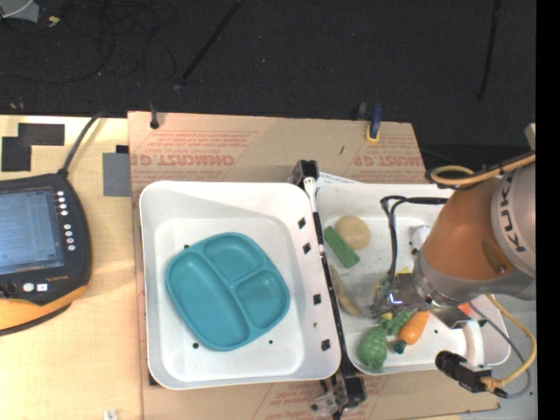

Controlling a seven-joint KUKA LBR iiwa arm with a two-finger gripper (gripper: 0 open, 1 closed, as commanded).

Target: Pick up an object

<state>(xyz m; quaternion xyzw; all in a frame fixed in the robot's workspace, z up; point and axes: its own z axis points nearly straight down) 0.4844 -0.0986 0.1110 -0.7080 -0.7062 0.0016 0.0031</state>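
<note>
The right bin (367, 208) holds several small objects: a beige round piece (353, 230), a green block (342, 248) leaning against it, a green bumpy toy (373, 348) near the front wall, an orange carrot-like piece (414, 326) and a dull tan item (348, 300). My gripper (390, 301) reaches down into this bin from the right, under the orange wrist band (468, 234), just above the orange piece and green toy. Its fingertips are lost in clutter.
The left bin (175, 208) carries a teal divided plate (227, 290). A tablet-like pendant (35, 234) lies on the bench at the far left. Cables (490, 374) trail at the right bin's front right corner.
</note>
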